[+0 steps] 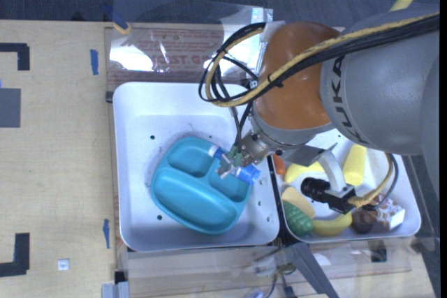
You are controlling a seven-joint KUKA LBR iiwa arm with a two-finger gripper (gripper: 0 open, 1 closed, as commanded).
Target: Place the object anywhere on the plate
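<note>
A teal plate [192, 192] with divided compartments lies in the left white bin [133, 150]. My gripper [232, 165] hangs low over the plate's right rim, reaching down from the orange-banded wrist [293, 80]. A small darker-blue object [246, 174] with a green and white bit sits right at the gripper's tip, over the plate's right edge. Whether it is held or resting on the rim is not clear, as the wrist hides part of it.
The right bin [412, 220] holds several items: yellow pieces [356, 162], a banana [328, 223], a green knobbly thing [299, 220], a brown lump [364, 220] and an orange bit [279, 165]. The arm's bulk covers most of that bin.
</note>
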